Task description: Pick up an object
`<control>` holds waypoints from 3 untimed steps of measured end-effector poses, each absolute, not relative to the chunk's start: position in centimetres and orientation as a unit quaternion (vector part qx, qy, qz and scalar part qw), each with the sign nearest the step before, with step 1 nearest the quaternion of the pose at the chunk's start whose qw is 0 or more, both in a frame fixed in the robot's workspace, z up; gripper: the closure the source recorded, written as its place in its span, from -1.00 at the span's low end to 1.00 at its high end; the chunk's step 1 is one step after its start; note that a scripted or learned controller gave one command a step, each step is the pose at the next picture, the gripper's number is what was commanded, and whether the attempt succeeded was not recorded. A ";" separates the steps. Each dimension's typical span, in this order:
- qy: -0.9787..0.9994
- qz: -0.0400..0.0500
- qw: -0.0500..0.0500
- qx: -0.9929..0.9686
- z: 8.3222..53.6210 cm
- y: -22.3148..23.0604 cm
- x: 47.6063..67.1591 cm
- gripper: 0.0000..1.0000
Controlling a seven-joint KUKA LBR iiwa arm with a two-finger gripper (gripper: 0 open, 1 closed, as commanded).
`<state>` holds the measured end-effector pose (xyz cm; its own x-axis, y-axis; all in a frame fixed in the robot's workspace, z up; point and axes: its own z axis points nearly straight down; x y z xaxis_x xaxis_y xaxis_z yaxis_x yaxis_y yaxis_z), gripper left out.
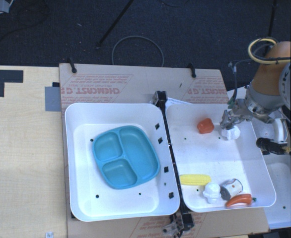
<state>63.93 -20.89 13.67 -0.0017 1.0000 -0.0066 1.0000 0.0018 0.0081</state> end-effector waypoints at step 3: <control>0.707 0.001 0.001 0.707 27.1 -21.1 63.3 1.00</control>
